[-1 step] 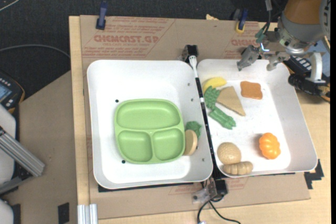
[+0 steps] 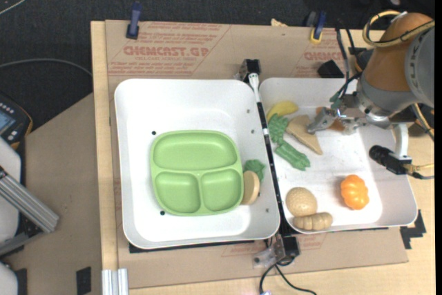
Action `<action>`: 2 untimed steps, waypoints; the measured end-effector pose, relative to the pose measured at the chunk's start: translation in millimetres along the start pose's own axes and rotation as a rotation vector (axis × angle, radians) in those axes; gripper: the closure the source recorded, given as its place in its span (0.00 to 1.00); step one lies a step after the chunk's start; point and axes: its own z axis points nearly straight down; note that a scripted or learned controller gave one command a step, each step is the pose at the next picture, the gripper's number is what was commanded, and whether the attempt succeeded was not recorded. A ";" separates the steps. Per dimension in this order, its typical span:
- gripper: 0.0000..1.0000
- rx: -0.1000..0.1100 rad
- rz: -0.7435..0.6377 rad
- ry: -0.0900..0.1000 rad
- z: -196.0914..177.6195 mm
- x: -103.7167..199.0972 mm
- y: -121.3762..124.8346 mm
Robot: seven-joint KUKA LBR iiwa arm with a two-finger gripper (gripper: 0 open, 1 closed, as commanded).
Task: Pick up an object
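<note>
— What is sitting nearest the gripper right now?

— A tan wedge, flat and pointed like a slice of toy bread, is lying in the right bin toward its far side. The metal fingers are hanging just beside its upper end, over something small and brownish that I cannot make out.

— Is the gripper holding anything?

— I cannot tell how far the fingers are standing apart, nor whether anything is sitting between them.

— What is crowding the wedge?

— A green leafy vegetable is lying right against its left edge, running slantwise, and a yellow banana is resting just beyond, near the bin's far left corner. An orange pumpkin is sitting apart toward the near side, with a round beige piece and a peanut-shaped one lying together at the near left.

— And the other bin?

— The left bin is carrying a green divided plate; a small green piece and a tan disc are leaning at the plate's right edge.
</note>
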 end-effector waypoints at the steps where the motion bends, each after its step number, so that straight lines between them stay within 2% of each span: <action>1: 0.00 -0.012 -0.004 -0.005 -45.4 -57.9 24.4; 2: 1.00 -0.011 -0.008 -0.004 -54.0 -54.4 24.2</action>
